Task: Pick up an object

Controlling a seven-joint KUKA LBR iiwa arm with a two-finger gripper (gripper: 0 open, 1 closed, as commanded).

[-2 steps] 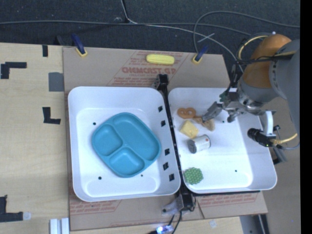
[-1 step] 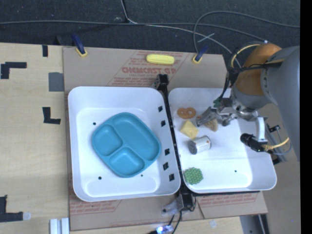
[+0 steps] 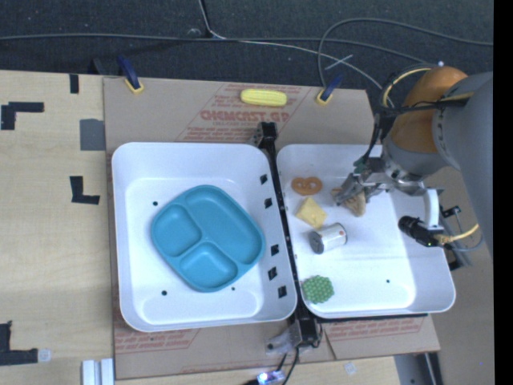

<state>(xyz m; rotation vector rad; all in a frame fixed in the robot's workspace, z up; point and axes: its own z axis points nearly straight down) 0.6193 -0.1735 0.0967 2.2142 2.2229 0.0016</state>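
Down at the near edge of the right bin (image 3: 433, 299) sits a bumpy green ball (image 3: 318, 289), a bit like a little bush. A step farther in lies a small silver can (image 3: 329, 237) on its side, with a red patch on it. Just past the can is a yellow block (image 3: 312, 212) that looks like a piece of cheese, and past that a round brown thing with a hole (image 3: 305, 186), like a tiny doughnut. To the right of the doughnut, at the same depth, the robot's fingers (image 3: 353, 192) point down into the bin, right on a small tan lump (image 3: 357, 206). I cannot tell if the fingers are spread or pressed together, or if they have the lump. The big grey arm (image 3: 469, 143) with its orange band (image 3: 429, 107) leans in from the right. The left bin (image 3: 128, 215) holds a blue tray (image 3: 207, 237) with three parts in it. Both bins rest on a brown sheet of cardboard (image 3: 184, 111) with red writing, on a pale wood table (image 3: 48, 239) with black tape marks. Far back on the cardboard lies a yellow corn cob (image 3: 263, 97), with blue clips (image 3: 128, 74) at the corners. Behind it all is dark carpet (image 3: 104, 10) with thin cables across it.
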